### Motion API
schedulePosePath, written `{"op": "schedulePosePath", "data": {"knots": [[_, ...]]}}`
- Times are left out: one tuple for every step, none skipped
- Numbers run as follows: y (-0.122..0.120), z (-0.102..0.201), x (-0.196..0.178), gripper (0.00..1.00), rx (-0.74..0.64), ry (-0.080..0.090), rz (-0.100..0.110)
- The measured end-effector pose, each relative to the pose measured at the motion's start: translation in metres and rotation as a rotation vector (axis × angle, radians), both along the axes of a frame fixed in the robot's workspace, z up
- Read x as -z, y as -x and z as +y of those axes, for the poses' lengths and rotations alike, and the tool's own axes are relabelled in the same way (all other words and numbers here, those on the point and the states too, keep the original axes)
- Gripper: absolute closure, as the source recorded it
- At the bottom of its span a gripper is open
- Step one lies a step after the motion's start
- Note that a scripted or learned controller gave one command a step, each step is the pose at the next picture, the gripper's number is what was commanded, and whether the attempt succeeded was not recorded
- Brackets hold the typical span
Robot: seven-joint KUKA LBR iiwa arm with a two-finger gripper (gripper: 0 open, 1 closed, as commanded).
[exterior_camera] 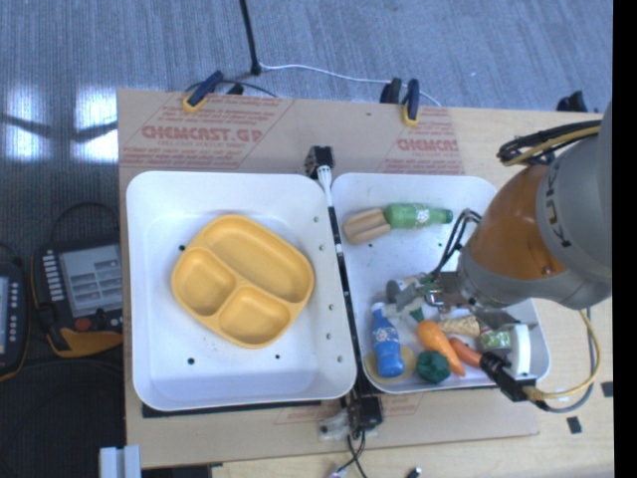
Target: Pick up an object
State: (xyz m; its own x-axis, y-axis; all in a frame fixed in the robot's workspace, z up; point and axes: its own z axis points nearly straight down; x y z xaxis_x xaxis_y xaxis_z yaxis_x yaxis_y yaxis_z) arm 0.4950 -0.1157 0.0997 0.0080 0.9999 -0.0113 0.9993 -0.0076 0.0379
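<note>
Left half of frame: white bin [149, 366], shallow, holding a yellow divided plate [242, 280] with three compartments, set slightly askew near the bin's middle.

Right half of frame: second white bin [408, 189], just beside the first, their inner rims touching along the centre line.

Upper part of right bin: green bottle [418, 214] lying on its side, white label facing up; tan bread roll [366, 225] lying just left of it, the two touching end to end.

Lower part of right bin: blue bottle [386, 342] lying with cap toward the top of frame; dark green vegetable piece [433, 366] at the bin's bottom rim; orange carrot [435, 339] between the blue bottle and a pale corn-like piece [460, 324]; small green-and-white can [498, 340] toward the lower right corner.

Centre right: gripper [416, 294] low over the right bin, above the carrot and right of the blue bottle; jaws' spacing cannot be told, nothing seen between them. Grey arm with orange band [510, 237] entering from the right edge.

Beneath both bins: brown cardboard-covered tabletop [199, 132], printed red lettering, clamps at its upper edge.
</note>
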Motion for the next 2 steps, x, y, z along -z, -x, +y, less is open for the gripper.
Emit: {"op": "schedulePosePath", "data": {"knots": [[-0.002, 0.018, -0.001, 0.00, -0.003, -0.005, -0.004], [0.002, -0.084, 0.005, 0.00, -0.012, -0.001, 0.009]]}}
